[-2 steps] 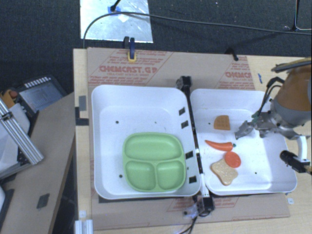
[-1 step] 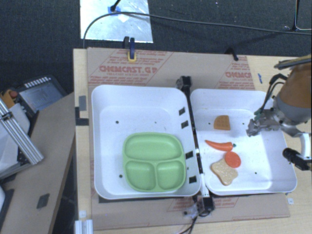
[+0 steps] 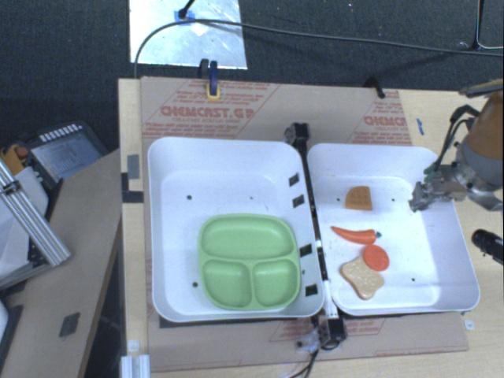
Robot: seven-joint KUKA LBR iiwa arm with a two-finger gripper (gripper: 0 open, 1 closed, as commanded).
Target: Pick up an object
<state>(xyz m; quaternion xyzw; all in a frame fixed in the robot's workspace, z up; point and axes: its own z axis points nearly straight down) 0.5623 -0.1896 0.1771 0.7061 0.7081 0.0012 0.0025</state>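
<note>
In the right bin [image 3: 441, 290] lie several small food pieces: a tan-orange bread-like piece [image 3: 359, 198] near the back, a red chili pepper [image 3: 356, 234] in the middle, a red tomato slice [image 3: 376, 257] below it, and a beige toast slice [image 3: 362, 279] at the front. My gripper [image 3: 421, 196] hovers over the right side of this bin, to the right of the tan-orange piece and apart from all the food. Nothing shows between its fingers.
The left bin [image 3: 228, 172] holds a green three-compartment plate [image 3: 249, 261] at its front. A divider with black clips [image 3: 307, 211] runs between the bins. Cables and a clamp [image 3: 211, 77] lie behind, and equipment [image 3: 47, 164] stands at the left.
</note>
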